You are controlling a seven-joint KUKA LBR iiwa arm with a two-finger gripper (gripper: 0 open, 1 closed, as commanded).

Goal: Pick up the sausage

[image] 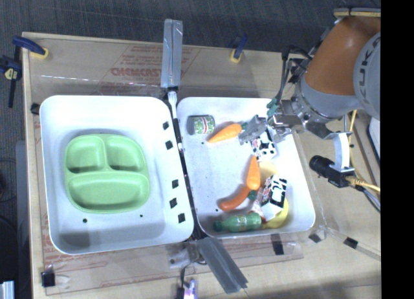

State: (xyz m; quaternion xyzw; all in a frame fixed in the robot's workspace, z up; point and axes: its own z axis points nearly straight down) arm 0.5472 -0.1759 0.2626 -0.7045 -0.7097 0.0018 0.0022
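Nearest the camera, along the front wall of the right bin [304, 217], a green bottle [238, 222] lies on its side, with a yellow banana [282, 213] curled at its right end. Just behind the bottle lies the sausage [234, 199], a curved orange-brown piece resting on the bin floor near the front, its right end touching the lower end of an upright orange carrot-like piece [253, 173]. Beside these, to the right, sits a black-and-white patterned item [277, 191], and a second one like it [265, 147] lies further back, near the gripper.

In the left bin [48, 162] a green divided plate [107, 173] rests on the floor, with three compartments.

Toward the back of the right bin, a small green-labelled can [201, 124] lies on its side near the left corner, and an orange carrot [224, 133] lies at a slant just right of it. The gripper [253, 129] hangs over the carrot's right end, well apart from the sausage; whether its jaws are open or closed cannot be told from here. The grey arm [336, 65] with its orange band reaches in from the right, above the bin's far right corner.
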